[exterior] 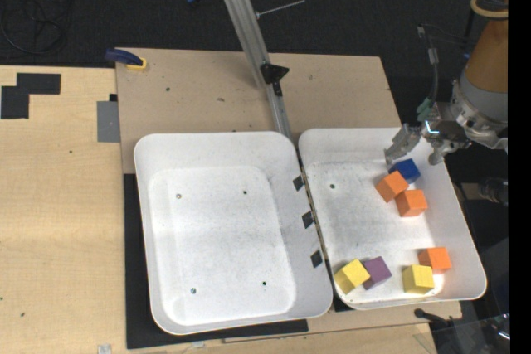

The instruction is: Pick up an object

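You see the gripper (421, 143) poised with jaws spread and holding nothing over the right bin (357, 162), just above a blue cube (406, 170) touching two orange cubes (391, 186).

2 bins side by side on the surface (207, 87)
Right bin (348, 170) holds 7 blocks: 3 far (401, 186), 4 near (394, 271).

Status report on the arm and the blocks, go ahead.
Gripper above right bin's far edge, holding nothing seen. Blue block just below it, touching two orange blocks. Nothing else in the way.
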`<state>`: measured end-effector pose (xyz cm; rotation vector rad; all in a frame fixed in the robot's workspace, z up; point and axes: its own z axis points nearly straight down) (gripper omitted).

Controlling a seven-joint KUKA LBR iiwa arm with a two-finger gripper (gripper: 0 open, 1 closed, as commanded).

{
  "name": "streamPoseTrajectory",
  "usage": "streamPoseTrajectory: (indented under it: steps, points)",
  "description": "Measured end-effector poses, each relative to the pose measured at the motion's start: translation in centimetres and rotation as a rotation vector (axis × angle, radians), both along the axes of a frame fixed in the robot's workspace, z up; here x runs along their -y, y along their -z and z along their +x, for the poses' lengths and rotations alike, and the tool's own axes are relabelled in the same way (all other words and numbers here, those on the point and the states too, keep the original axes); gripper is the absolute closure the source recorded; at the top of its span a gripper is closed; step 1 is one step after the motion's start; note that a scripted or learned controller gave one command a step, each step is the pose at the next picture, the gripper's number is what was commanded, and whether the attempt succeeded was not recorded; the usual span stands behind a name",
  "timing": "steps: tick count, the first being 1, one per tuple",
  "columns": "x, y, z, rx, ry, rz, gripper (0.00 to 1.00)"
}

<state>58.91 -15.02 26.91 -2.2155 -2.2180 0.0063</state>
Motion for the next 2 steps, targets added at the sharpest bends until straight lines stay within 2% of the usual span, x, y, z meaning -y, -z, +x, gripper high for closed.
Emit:
streamPoseTrajectory:
  steps: [1, 2]
  points:
    - [0.0, -0.3, 0.1, 0.005, 0.001, -0.001, 0.0]
    - [-0.6, 4.4, -0.4, 0.0, 0.002, 0.0, 0.0]
